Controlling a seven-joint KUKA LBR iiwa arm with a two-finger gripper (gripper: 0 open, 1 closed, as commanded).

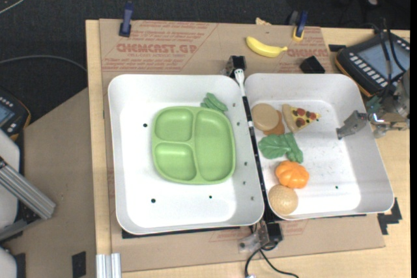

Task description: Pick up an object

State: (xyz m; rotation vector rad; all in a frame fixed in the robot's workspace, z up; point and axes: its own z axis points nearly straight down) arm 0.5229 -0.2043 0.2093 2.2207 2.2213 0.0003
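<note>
Gripper (352, 125) at right bin's (339, 169) right edge, nothing held; opening unclear at this distance. Nearest target: pizza slice (301, 117), upper middle of bin. Probably light, rigid plastic, flat; pinch across crust edge.

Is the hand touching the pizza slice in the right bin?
Apart. The camera view shows bare white bin floor between the hand at the bin's right edge and the pizza slice farther left.

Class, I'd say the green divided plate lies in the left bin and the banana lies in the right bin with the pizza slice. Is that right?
Not quite. The camera view shows the banana on the bench board behind the bins. The plate is in the left bin; the pizza slice is in the right bin.
</note>
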